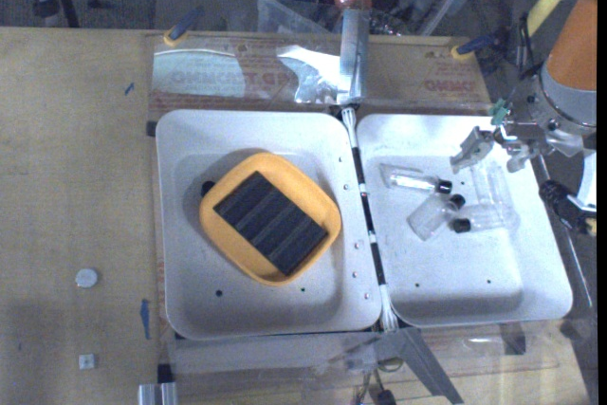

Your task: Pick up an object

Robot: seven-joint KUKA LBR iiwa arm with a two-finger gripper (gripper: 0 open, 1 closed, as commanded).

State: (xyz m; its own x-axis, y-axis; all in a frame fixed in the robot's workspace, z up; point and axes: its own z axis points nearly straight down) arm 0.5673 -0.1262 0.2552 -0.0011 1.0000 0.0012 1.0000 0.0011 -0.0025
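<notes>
Tool (488, 149) hangs over the far right corner of the right bin (545, 299), below the arm's orange band, and whether it is released or clenched cannot be told from this slant; nothing is visibly caught in it. In that bin lie several clear vials with black caps (438, 204), scattered near the middle, just left of and nearer the camera than the tool, close but apart from it. One lies crosswise toward the bin's centre divider; the others cluster beside a transparent piece that is hard to outline. The left bin (180, 299) carries a yellow tray with a dark ribbed insert (270, 218), well apart from the tool. To do the pick well, the arm would likely need to settle on one vial, line up across its narrow body, not its length, and come down straight, since clear round pieces probably roll or slip aside under a glancing touch.
</notes>
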